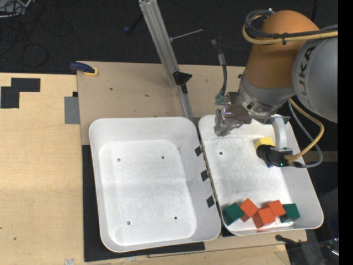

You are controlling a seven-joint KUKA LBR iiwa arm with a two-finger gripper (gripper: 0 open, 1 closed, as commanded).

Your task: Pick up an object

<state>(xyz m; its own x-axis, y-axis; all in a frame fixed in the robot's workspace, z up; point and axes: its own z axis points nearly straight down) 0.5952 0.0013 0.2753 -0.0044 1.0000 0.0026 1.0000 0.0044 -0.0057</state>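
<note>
Pincer (223, 123) over far end of right bin (242, 148), blocks (262, 211) well apart at near edge.
Can't tell if pincer is released or clenched; nothing seen in it. Risk, my read: blocks are packed touching, hard against the near wall, so a descent may clip the rim or nudge two at once. The cluster's long axis runs left-right along that wall; single blocks have no clear heading.

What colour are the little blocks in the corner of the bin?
Orange blocks and green blocks, clustered in the right bin, seen in the camera view.
</note>
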